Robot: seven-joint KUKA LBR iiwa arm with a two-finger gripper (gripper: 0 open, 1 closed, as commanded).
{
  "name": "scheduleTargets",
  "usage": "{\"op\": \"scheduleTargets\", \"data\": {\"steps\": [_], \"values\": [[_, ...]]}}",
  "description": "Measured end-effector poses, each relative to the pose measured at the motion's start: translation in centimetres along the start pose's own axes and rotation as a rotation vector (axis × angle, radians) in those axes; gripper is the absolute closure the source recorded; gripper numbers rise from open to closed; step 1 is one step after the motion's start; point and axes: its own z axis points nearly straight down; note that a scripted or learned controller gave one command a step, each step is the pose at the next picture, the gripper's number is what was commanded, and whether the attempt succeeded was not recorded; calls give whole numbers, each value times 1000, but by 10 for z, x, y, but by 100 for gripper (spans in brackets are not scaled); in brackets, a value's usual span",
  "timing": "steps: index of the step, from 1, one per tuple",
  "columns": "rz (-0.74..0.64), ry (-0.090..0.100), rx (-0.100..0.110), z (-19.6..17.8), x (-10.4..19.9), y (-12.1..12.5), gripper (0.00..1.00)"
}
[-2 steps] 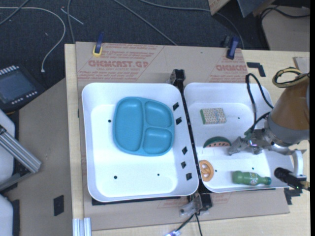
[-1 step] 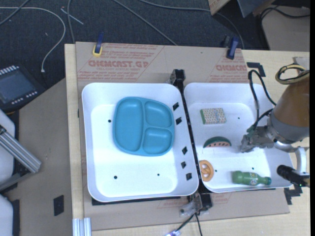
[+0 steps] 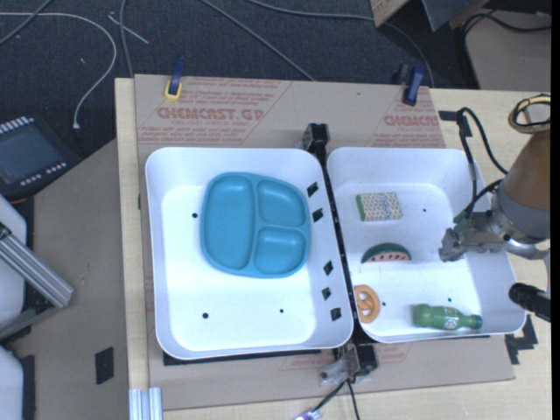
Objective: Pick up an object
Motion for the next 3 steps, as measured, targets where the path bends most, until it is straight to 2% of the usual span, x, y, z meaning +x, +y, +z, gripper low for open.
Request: {"op": "scheduleTargets", "data": {"steps": [1, 2, 3], "values": [[0, -1, -2, -61, 1, -6, 100], [-1, 1, 2, -67, 1, -5, 100], [-5, 5, 6, -60, 52, -4, 100]]}}
